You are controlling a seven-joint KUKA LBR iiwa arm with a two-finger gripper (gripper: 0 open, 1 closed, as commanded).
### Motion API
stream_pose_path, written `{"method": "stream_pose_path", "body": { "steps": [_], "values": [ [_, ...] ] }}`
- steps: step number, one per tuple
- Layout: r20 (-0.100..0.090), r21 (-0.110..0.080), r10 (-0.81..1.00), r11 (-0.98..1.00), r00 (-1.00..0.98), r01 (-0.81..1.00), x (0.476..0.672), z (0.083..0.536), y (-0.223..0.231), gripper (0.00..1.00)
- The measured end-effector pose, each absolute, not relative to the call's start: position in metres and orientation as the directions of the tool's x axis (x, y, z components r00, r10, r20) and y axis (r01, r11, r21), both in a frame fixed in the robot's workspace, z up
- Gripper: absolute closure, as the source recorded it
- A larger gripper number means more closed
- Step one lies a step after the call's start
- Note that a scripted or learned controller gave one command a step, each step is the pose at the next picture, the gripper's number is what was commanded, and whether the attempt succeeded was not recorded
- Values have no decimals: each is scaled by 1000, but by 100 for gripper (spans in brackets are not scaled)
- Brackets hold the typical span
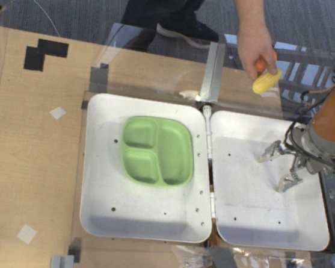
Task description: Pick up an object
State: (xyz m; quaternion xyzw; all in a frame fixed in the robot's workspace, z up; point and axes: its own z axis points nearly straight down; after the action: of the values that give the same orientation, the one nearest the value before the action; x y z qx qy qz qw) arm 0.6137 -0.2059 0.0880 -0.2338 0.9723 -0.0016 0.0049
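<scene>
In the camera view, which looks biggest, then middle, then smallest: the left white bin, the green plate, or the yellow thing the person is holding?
1. Left white bin, largest.
2. Green plate, lying inside that bin.
3. Yellow thing, smallest; it is held above the bench, so its nearness is unsure.

One fixed camera looks down at a slant from above the desk (27, 143). It stands far enough back to take in both white bins, the left bin (95, 206) and the right bin (247, 222), plus the floor (62, 2) beyond the far edge.
</scene>
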Motion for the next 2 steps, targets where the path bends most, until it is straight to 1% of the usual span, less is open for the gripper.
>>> {"method": "stream_pose_path", "body": {
  "steps": [1,2],
  "values": [
    [-4,-6,-774,633,-633,-774,552,106,-206,0],
    [-8,-10,-762,648,-648,-762,620,89,-204,0]
  ]
}}
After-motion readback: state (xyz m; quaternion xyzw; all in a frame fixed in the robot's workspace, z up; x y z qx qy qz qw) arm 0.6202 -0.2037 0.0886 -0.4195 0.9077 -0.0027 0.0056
